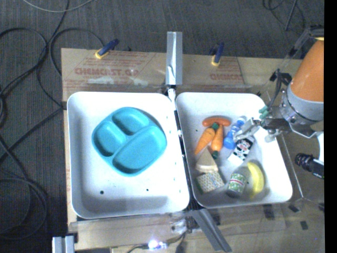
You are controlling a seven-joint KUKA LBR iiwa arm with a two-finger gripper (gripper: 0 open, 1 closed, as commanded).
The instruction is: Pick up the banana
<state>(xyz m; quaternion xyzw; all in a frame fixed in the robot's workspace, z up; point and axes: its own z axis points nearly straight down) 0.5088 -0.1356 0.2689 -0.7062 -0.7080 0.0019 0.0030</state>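
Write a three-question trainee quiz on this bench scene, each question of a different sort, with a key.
1. True or false: the banana lies in the left bin.
2. Which thing touches the banana? A) can B) blue tray C) carrot
3. Fill in: the gripper hangs over the ____ bin.

Key: 1 false, it lies in the right bin. 2 A. 3 right.

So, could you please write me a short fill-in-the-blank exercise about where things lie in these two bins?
1. The blue divided plate lies in the ____ bin.
2. The banana lies in the right bin, near its ____ right corner.
3. The can lies just ____ of the banana in the camera view.
4. The gripper hovers over the ____ bin.

Missing words: left; lower; left; right
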